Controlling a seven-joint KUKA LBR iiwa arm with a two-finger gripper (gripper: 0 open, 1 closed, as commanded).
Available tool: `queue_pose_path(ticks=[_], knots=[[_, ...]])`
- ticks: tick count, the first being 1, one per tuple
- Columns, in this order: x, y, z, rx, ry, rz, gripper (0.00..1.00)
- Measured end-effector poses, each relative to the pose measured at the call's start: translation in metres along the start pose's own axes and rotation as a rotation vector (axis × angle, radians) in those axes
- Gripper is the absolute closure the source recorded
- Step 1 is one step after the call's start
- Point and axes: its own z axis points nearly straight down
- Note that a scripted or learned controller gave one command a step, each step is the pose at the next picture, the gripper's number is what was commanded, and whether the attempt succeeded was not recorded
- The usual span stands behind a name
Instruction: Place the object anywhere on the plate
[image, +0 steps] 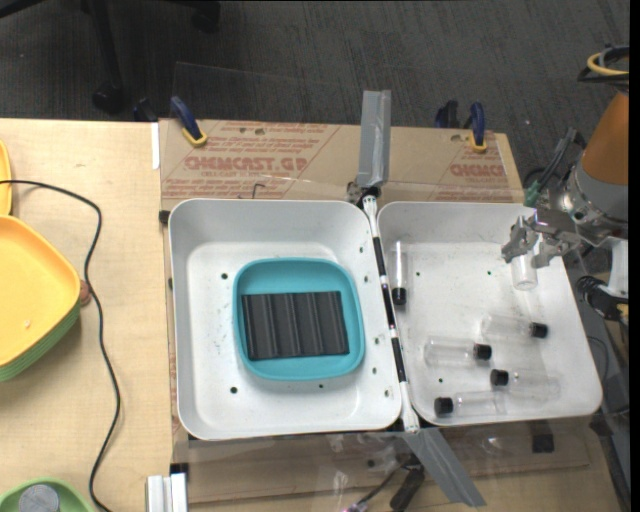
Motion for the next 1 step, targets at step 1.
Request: queue_pose_path(ticks=[1], knots=[[0.0, 0.0001, -0.0002, 0.0, 0.0, 0.0, 0.0]])
